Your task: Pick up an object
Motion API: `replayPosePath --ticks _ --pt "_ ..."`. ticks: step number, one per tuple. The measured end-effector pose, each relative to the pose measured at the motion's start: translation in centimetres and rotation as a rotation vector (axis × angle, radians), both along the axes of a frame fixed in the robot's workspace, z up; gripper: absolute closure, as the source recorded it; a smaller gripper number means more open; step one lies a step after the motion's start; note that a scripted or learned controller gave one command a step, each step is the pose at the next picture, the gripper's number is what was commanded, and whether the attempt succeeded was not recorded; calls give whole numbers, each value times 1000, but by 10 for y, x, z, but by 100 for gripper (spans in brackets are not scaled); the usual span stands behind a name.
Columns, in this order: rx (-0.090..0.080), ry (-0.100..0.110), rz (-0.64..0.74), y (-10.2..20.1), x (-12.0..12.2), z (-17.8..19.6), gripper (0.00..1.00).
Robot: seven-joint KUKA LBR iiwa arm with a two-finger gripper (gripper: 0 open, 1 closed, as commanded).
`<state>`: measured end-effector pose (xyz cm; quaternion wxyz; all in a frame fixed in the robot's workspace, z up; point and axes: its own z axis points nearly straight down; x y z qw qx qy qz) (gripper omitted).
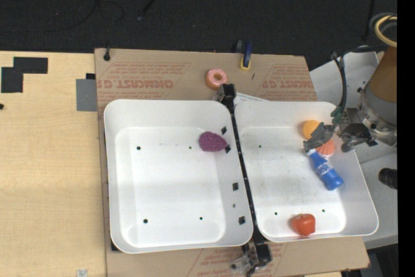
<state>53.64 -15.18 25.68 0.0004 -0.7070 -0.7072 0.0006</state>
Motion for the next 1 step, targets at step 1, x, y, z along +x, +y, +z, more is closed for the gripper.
replayPosePath --ticks 1 --pt "1 2 -3 -11 -34 -175 0"
